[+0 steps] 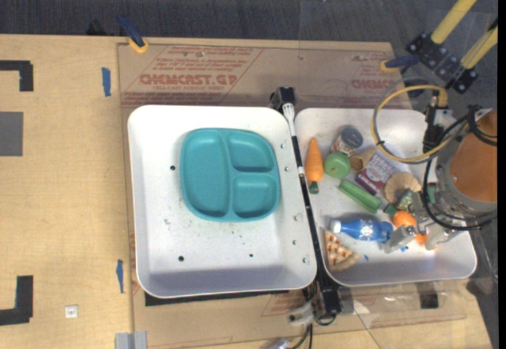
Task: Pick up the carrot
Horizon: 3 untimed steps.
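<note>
The carrot (315, 161), orange with a green top, lies upright along the left wall of the right bin (458, 264), near its back. My gripper (407, 225) is low in the same bin's right half, well to the right of and nearer than the carrot, among a blue bottle (360, 227) and a small orange object (405, 219). The carrot lies apart from the gripper, with nothing touching it but the bin wall.
Around the carrot lie a green cylinder (360, 195), a green round piece (337, 165), a small can (349, 138), a purple packet (378, 169) and a pizza slice (340, 248). The left bin (158, 244) holds a teal divided plate (231, 173). Cables loop over the right bin's back corner.
</note>
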Tool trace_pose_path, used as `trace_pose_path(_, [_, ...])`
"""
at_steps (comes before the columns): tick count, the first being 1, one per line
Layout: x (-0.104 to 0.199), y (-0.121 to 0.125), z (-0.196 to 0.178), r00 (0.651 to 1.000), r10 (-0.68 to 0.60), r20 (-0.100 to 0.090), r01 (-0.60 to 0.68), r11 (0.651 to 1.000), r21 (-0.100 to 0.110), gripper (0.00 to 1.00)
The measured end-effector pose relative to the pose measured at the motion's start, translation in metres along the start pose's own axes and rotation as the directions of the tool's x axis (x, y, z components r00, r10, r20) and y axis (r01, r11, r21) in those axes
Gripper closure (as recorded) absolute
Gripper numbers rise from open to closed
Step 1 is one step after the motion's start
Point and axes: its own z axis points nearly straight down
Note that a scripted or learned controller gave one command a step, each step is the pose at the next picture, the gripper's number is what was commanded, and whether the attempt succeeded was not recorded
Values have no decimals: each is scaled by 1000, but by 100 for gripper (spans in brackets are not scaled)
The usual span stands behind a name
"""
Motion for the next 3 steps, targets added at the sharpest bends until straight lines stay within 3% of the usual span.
trace_pose_path(1, [11, 5, 12, 987, 163, -9, -163, 986, -14, 0])
trace_pose_path(2, [8, 6, 11, 953, 302, -19, -302, 953, -12, 0])
trace_pose_path(3, [-8, 4, 11, 937, 348, -20, -348, 937, -2, 0])
